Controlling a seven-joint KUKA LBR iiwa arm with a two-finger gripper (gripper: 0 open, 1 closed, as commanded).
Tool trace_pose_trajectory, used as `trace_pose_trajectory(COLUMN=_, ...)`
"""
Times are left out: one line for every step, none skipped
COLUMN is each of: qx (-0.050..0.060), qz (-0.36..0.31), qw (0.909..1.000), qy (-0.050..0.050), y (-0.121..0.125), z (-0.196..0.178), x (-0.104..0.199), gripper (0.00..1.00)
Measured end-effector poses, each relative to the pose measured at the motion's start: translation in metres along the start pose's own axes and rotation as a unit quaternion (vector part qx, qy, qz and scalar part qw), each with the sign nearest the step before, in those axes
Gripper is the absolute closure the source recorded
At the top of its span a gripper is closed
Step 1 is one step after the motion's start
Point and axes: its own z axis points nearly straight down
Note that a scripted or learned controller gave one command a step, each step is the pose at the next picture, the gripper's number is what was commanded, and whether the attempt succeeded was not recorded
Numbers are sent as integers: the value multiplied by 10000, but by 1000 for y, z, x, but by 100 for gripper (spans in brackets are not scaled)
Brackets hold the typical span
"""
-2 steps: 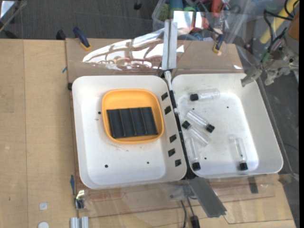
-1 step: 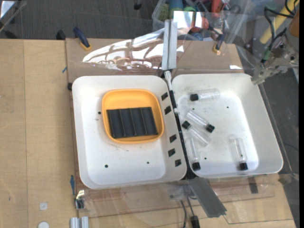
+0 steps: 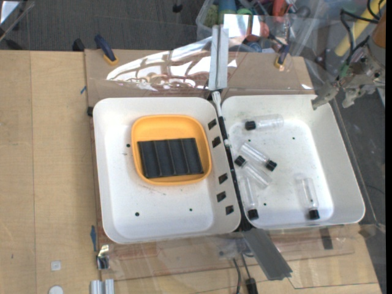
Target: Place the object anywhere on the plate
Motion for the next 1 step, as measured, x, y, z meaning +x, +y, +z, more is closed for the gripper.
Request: trace_pose_trajectory(qx=-11, qz=-13, qw=10000, qy=-16, y=2, z=-9, x=0, gripper=100)
